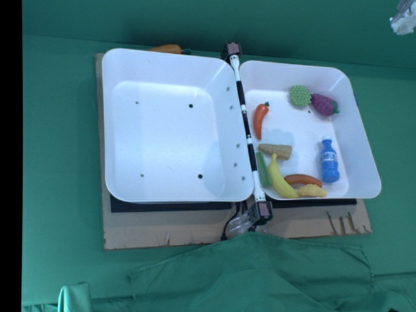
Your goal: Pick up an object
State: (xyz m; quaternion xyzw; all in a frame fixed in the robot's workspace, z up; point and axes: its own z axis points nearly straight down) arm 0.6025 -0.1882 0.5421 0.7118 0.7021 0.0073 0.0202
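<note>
The right bin holds several toy foods: a red-orange chili pepper, a green round fruit touching a purple grape bunch, a blue bottle, a corn cob, a yellow banana, a green pod, a sausage and a small yellow piece. A pale part of the gripper shows at the top right corner, well away from the bins; it is cut off by the frame edge.
The left bin stands beside the right one, split by a black-and-white bar. An orange carrot lies outside behind the left bin. Both bins rest on cardboard. Green cloth bunches at the front.
</note>
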